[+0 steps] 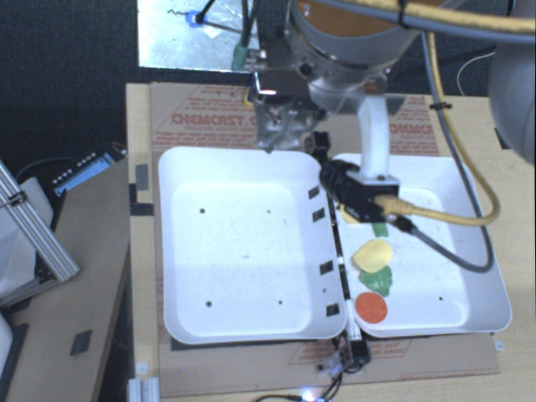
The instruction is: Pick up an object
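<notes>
The right bin [469, 304] holds a few small objects near its left wall: a yellow piece [373, 254], a green piece [378, 280] just below it, and an orange-red disc [371, 307] nearest the front. Another yellow and green bit [378, 227] peeks out from under a black fitting on the arm. My gripper [283, 131] hangs over the far edge of the left bin [243, 249], up and to the left of those objects and apart from them. Nothing shows in its grasp.
The arm's grey body and orange band take up the top middle. A white bracket with a black fitting [362, 189] and a yellow cable [444, 218] hang over the right bin's far left. The black divider clips [328, 266] run between the bins.
</notes>
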You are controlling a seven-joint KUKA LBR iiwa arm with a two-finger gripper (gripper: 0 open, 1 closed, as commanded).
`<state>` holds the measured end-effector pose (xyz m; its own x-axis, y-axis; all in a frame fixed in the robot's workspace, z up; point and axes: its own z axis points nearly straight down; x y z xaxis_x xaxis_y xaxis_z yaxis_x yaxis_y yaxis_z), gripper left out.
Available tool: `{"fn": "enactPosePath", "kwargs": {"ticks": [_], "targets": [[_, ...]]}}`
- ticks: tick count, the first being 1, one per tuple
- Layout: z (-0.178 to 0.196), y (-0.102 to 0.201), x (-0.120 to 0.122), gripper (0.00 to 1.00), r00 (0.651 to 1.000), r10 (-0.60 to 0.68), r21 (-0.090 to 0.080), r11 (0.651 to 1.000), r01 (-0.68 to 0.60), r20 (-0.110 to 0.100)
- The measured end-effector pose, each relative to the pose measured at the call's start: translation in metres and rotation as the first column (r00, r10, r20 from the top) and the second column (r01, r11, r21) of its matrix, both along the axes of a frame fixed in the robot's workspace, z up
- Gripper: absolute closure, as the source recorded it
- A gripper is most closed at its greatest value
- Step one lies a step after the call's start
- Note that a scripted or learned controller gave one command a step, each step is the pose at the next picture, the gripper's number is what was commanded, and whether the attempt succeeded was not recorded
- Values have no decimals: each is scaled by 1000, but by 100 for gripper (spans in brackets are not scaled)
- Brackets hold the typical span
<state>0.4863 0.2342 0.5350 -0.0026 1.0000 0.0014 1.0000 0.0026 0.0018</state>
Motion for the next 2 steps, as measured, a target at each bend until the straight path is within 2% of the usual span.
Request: {"fn": "enactPosePath", "kwargs": {"ticks": [2], "targets": [[0, 0, 0, 100, 1000, 0, 0, 1000, 0, 0]]}}
